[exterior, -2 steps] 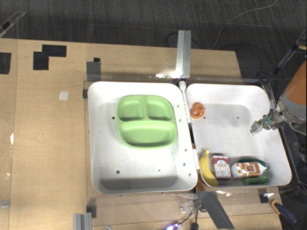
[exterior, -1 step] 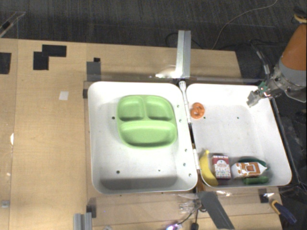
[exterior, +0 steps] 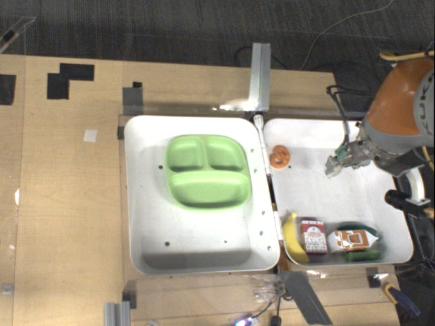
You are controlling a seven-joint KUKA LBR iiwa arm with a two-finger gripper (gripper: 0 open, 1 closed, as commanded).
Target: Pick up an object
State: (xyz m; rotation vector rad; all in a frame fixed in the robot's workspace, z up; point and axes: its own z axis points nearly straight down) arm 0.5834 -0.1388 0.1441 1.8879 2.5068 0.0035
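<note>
Single fixed camera above the bench (exterior: 61, 182), looking down at a slant, far enough to take in both white bins (exterior: 146, 202) whole. The gripper (exterior: 338, 160) sits over the right bin, with the left bin across the divider from it.

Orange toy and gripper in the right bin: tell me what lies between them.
Nothing: the camera view shows bare white bin floor between the orange toy and the gripper.
</note>
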